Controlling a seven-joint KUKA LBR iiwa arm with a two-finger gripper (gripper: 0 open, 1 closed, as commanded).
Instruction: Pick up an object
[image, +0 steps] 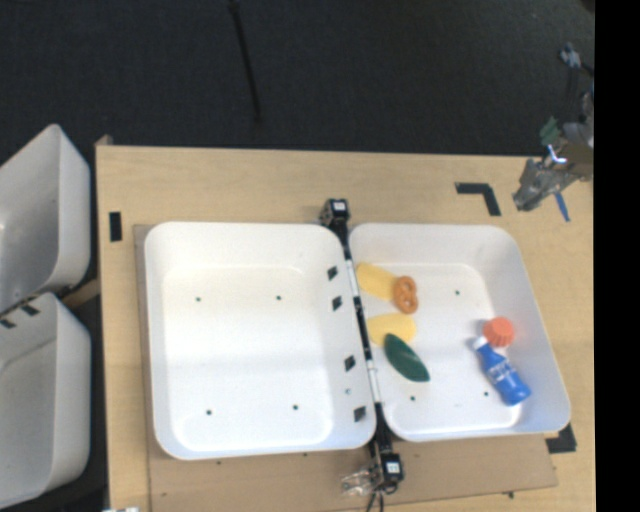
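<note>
Bench near edge: a small cable tangle (362, 484) is lying at the near edge of the bench (250, 185), just below the seam between the bins; a black clip (388, 465) is sitting just above it.
Left bin (160, 330): it is taking up the left half of the bench, its near rim lying close to the bench's near edge; its floor is giving wide open room.
Right bin (535, 330): it is sitting flush against the left bin, with all the objects lying inside it.
Blue bottle (502, 375): it is lying flat near the right bin's right wall, towards the near right corner; its long axis is running near to far, with the orange cap (499, 332) pointing to the far side.
Green piece (406, 357): it is lying close to the seam wall, its long axis slanting from far-left to near-right.
Yellow pieces: one (392, 327) is touching the green piece's far end; another (373, 281) is lying further back, beside the seam.
Orange ring (405, 293): it is resting against the far yellow piece's right end.
Open room: the right bin's middle floor and far right corner are lying free.
Gripper (540, 188): it is hanging over the bench's far right corner, outside the right bin and well apart from every object; whether the fingers are apart or together cannot be told.
</note>
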